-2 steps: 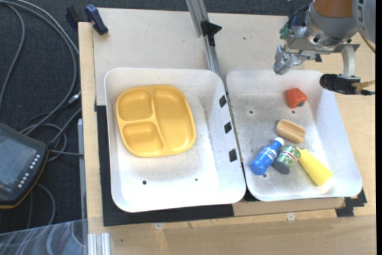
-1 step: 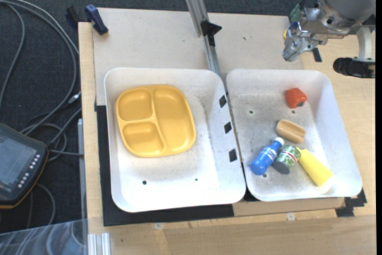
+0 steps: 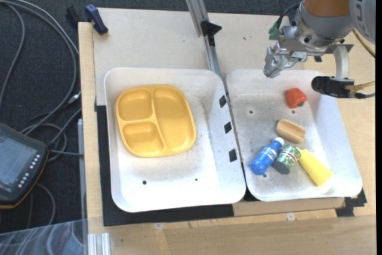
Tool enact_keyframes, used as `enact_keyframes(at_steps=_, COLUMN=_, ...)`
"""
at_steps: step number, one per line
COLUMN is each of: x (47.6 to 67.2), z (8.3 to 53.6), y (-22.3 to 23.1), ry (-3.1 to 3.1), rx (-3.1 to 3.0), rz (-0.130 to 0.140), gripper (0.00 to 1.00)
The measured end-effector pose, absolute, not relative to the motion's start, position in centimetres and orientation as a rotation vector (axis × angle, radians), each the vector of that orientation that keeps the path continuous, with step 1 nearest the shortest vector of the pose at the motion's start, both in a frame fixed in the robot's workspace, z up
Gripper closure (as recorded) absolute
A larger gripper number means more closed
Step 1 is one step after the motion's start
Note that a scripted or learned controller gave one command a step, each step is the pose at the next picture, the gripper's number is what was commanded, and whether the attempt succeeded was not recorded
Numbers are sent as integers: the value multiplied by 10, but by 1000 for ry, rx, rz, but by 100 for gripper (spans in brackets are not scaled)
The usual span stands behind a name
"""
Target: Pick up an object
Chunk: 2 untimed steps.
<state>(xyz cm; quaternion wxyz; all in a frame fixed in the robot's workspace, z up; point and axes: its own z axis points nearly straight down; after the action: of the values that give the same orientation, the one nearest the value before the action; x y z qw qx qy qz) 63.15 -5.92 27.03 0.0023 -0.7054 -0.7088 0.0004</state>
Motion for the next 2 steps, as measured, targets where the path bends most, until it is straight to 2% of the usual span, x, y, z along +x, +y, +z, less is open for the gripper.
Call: enact_keyframes(at_steps=2, x=587, z=259, y=30, ry=-2225, rx=-2210, rz=1, gripper=100)
